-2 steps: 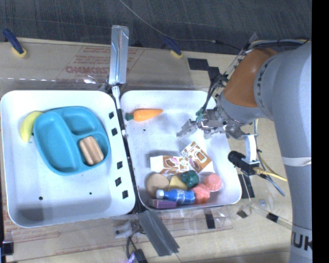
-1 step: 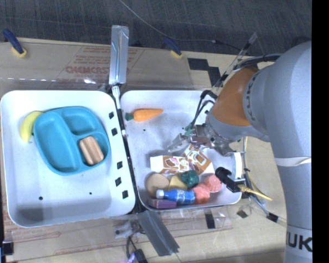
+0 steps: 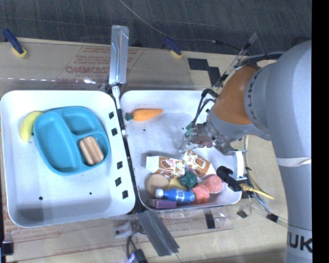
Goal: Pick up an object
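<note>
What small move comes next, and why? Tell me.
Probably lower the gripper straight down toward the patterned packet just below it in the right bin. It hovers above the pile at the bin's near edge; no object is visibly between its fingers.

Even, fairly bright overhead light falls on the two white bins; the left bin point(image 3: 11, 163) shows a soft grey shadow in its near-left corner. The blue tray point(image 3: 60, 141) carries mild sheen along its rim. Beyond the bins the dark floor point(image 3: 55, 4) looks dim and grainy. Detail is soft throughout, and the grey arm point(image 3: 285, 108) to the right of the bins is slightly blurred
</note>
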`<state>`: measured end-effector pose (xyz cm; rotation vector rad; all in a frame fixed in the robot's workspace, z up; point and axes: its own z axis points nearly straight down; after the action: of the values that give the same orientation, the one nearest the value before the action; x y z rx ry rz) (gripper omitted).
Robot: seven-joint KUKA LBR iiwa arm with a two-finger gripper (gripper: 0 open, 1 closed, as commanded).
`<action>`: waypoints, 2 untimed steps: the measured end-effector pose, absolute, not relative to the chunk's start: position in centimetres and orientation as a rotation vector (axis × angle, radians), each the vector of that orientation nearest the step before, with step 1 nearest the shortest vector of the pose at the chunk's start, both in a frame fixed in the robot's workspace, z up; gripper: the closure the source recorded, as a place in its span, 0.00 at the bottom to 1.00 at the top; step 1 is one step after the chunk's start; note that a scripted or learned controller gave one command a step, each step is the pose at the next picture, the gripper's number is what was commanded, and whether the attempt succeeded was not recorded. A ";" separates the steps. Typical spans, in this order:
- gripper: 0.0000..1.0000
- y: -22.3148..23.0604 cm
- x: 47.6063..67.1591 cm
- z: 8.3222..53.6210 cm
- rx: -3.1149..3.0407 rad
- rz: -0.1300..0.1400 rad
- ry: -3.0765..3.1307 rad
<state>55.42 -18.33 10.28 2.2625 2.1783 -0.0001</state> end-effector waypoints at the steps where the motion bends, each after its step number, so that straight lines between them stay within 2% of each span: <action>1: 1.00 -19.1 52.7 9.6 2.462 0.011 1.944; 2: 0.00 -19.1 52.4 9.2 2.469 0.001 1.945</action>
<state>52.41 -19.08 9.22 2.4690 1.9453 0.0008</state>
